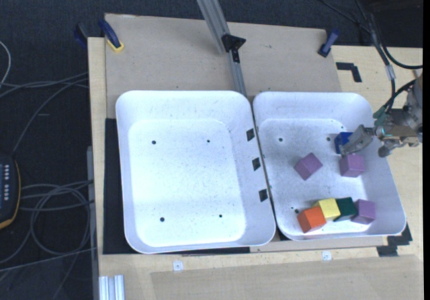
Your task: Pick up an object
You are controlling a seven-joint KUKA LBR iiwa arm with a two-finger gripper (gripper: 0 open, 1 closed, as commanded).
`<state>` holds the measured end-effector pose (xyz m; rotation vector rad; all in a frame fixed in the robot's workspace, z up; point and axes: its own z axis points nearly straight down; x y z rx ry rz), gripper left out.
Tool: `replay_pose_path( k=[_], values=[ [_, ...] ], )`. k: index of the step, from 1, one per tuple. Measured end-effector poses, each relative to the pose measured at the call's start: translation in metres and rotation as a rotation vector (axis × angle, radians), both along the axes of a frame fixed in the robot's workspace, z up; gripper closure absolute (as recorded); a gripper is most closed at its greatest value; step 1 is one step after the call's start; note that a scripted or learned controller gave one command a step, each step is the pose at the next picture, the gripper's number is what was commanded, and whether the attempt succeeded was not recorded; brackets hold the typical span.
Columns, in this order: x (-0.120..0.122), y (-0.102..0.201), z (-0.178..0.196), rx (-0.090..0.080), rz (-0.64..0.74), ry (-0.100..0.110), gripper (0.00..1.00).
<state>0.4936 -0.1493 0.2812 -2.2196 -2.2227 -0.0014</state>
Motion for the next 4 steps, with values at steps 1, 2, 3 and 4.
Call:
replay_pose_path(
  k=[1, 2, 3, 4],
  values=[
    [0.0, 0.0, 0.0, 0.0, 0.0, -0.001, 0.0],
    [-0.004, -0.006, -0.045, 0.001, -0.002, 0.006, 0.0],
    [-0.008, -0.014, -0.103, 0.002, -0.002, 0.008, 0.0],
    [-0.009, -0.02, -0.164, 0.002, -0.002, 0.008, 0.0]
  ],
)
